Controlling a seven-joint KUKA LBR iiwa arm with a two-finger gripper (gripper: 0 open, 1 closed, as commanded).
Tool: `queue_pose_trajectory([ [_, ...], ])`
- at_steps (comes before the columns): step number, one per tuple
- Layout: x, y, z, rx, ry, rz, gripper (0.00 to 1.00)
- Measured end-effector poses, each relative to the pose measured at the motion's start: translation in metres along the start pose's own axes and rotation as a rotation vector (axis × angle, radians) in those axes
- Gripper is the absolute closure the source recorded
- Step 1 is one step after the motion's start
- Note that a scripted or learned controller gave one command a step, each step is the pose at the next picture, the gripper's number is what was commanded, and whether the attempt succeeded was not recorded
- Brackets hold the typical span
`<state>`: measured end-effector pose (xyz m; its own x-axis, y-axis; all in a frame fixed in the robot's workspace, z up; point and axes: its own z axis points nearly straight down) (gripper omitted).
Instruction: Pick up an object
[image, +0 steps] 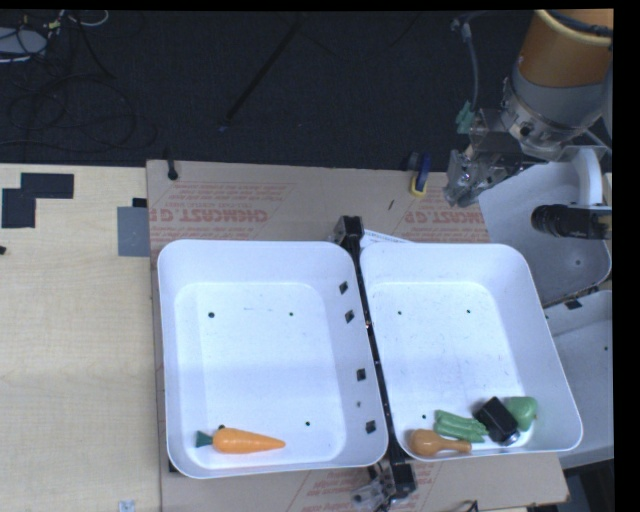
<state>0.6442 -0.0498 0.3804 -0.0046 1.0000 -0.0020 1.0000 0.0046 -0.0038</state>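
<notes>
Seemingly nothing is getting picked yet: the pincer (468, 190) is hanging beyond the right bin (540, 300), grip state unclear, while the carrot (245, 440) is lying in the left bin (170, 300).

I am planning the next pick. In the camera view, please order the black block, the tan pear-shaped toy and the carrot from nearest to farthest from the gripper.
From the gripper, above the bins' far right:
1. Black block, right bin, near right corner.
2. Tan pear-shaped toy, right bin, near edge.
3. Carrot, left bin, near left corner.
</notes>
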Motion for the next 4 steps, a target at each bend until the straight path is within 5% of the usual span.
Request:
queue_pose_trajectory([
  [1,0.035,0.0,0.041,0.002,0.002,0.002,1.0],
  [2,0.093,-0.011,0.031,-0.001,0.003,0.0,1.0],
  [3,0.067,-0.015,0.072,0.002,0.001,0.006,1.0],
  [4,0.088,0.001,0.029,-0.006,0.002,0.002,1.0],
])
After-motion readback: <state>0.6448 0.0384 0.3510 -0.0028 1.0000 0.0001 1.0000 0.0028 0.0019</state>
